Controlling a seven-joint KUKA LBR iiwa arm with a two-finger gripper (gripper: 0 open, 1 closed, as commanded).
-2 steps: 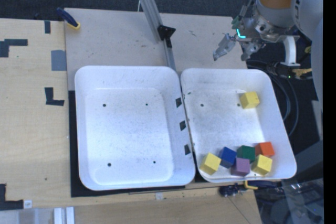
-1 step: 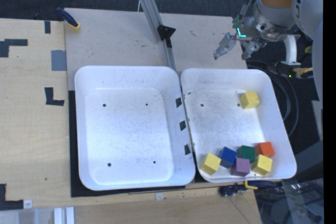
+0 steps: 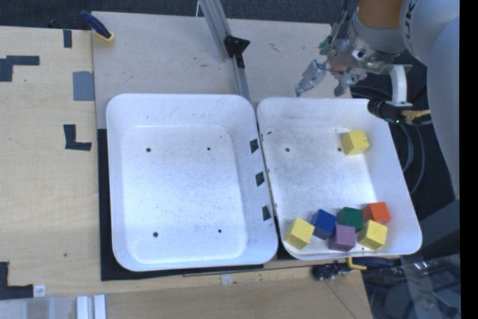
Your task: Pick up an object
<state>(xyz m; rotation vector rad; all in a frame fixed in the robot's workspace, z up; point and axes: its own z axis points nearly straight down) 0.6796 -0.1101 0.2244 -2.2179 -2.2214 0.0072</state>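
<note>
Starting at the left, the left bin (image 3: pixel 183 179) sits on the tabletop (image 3: pixel 45 160) with just its white floor showing. A grey metal rail (image 3: pixel 213 7) runs diagonally down from the top edge and ends near the gap between the two bins.

The right bin (image 3: pixel 314 160) has all the cubes. Along its near edge there's a cluster: a yellow cube (image 3: pixel 300 232) at the left end, then a blue cube (image 3: pixel 324 223), a purple cube (image 3: pixel 344 236), a green cube (image 3: pixel 349 217), another yellow cube (image 3: pixel 373 234) and an orange cube (image 3: pixel 377 212) toward the near right corner. They're packed pretty much touching each other. One lone yellow cube (image 3: pixel 355 142) sits on its own close to the far right corner, well apart from the pile.

My gripper (image 3: pixel 321 78) hangs above the bin's far edge with its fingers spread apart and nothing between them.
</note>
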